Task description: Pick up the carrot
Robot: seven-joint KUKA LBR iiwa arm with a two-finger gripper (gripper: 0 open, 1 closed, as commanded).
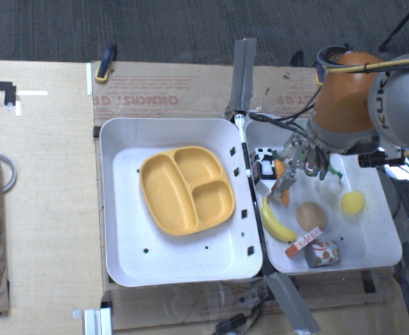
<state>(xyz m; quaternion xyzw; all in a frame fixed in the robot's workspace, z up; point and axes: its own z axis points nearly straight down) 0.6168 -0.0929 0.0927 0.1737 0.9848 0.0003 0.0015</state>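
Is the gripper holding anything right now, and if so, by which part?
It cannot be told. The gripper sits low in the right bin right at the carrot, but the view is too small and cluttered to show whether the carrot is gripped.

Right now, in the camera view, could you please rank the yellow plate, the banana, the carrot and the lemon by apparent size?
1. yellow plate, by far the largest
2. banana
3. carrot and lemon: unranked, since the gripper partly covers the carrot.
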